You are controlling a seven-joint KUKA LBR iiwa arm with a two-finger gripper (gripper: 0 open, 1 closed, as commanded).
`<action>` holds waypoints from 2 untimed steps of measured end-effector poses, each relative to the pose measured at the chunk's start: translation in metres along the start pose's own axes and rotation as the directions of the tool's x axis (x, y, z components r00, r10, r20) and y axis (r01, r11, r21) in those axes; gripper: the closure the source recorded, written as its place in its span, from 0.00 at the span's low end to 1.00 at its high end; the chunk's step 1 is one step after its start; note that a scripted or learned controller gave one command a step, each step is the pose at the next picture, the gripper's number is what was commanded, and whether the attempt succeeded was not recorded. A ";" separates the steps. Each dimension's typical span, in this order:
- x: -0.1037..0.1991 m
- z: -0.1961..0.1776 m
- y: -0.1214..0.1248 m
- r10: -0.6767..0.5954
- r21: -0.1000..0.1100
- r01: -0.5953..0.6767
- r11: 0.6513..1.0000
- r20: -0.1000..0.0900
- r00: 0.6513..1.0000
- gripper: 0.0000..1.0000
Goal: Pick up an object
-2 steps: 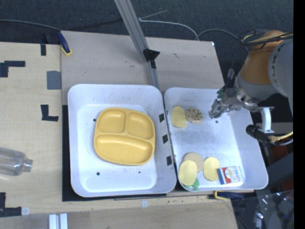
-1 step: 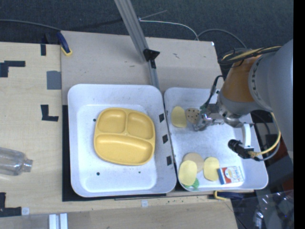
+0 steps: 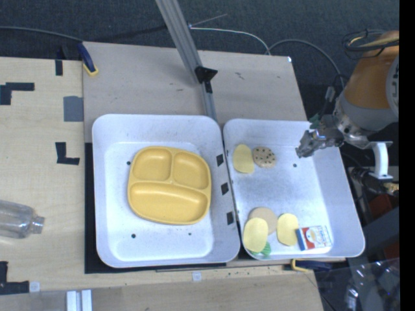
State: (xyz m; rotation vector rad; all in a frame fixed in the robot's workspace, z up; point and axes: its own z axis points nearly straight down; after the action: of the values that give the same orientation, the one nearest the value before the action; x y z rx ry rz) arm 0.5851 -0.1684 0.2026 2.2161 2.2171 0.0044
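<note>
At the right of the frame the grey arm (image 3: 369, 96) with its orange band reaches in, and its pincer (image 3: 306, 146) hangs over the upper right part of the right bin (image 3: 337, 193). Nothing sits between its tips, but whether they are wide or narrow I cannot tell.

In that bin, near the upper left corner, a pale yellow oval piece (image 3: 243, 159) lies touching a speckled brown cookie (image 3: 263, 155), a short way left of the pincer. Along the bottom edge lie a yellow piece (image 3: 255, 232) overlapping a tan disc (image 3: 264, 215), another yellow piece (image 3: 287, 229), and a small red and white box (image 3: 314, 237) just beside it.

The left bin (image 3: 110, 173) holds a yellow divided plate (image 3: 170, 184) in its middle. A clear plastic bottle (image 3: 18, 219) lies on the wooden tabletop (image 3: 39, 167) at the left edge.
</note>
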 end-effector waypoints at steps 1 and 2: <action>-0.011 -0.005 -0.004 -0.001 0.006 0.001 1.000 -0.003 1.000 1.00; -0.017 0.013 -0.005 0.000 0.010 0.000 1.000 -0.001 1.000 1.00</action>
State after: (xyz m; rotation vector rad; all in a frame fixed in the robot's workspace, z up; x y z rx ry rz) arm 0.5797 -0.1857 0.1896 2.2216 2.2226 -0.0051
